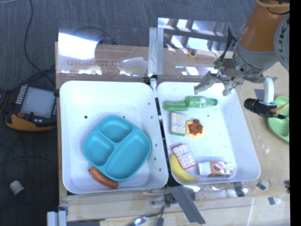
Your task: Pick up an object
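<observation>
Beside the one blue divided plate (117,147) lies one sausage (102,177). In the bin right of the plate: one green bottle (190,103), one banana (181,171), one pizza slice (194,128), three small packets (178,123).

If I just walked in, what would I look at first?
Probably the big blue plate in the left bin, with an orange hot dog by its near edge. Next, the grey and orange arm reaching in from the right, its gripper with jaws open just above a green bottle lying in the right bin. A yellow banana sits in that bin's near corner.
</observation>
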Motion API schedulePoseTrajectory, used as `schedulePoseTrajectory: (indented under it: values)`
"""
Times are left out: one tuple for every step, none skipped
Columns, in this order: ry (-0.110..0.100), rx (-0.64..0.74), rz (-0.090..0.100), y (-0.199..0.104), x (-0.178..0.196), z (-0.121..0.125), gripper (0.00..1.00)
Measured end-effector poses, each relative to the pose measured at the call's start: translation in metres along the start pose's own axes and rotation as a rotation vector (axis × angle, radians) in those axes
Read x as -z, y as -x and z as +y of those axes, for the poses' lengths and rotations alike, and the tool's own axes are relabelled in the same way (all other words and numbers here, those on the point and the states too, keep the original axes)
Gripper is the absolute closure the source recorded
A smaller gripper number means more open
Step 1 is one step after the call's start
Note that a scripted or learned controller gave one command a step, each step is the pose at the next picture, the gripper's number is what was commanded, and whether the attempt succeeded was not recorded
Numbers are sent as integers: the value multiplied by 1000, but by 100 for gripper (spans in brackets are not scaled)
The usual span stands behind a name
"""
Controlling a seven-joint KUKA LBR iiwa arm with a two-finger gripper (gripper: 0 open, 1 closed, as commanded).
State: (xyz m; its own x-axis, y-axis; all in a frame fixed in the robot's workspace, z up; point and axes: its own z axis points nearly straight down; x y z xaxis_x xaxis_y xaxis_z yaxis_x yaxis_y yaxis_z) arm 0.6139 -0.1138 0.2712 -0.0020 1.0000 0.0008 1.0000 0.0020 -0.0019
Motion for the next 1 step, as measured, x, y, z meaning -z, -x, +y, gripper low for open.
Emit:
schedulePoseTrajectory:
  values:
    - [-1,184,0,7,-93,-66,0]
